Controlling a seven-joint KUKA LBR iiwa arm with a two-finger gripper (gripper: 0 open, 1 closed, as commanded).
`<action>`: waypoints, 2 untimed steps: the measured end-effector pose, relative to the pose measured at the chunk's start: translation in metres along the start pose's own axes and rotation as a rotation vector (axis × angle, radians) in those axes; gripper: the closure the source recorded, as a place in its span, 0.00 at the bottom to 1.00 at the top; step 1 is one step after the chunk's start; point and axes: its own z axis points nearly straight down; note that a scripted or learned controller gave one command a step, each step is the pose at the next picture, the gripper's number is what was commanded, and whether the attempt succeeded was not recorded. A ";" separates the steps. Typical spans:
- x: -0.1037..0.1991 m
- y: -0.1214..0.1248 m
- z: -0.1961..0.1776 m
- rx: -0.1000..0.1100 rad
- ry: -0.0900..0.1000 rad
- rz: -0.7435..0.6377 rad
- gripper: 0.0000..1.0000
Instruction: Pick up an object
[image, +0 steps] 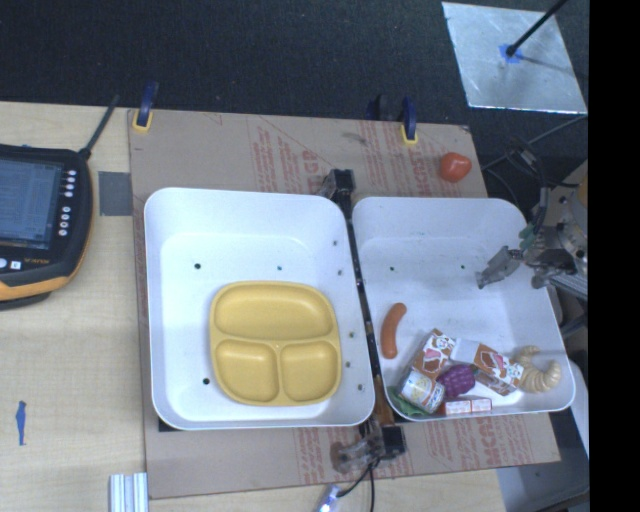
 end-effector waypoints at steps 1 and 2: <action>0.070 -0.054 -0.010 0.001 0.000 -0.002 0.00; 0.100 -0.075 0.074 0.002 0.001 -0.001 0.00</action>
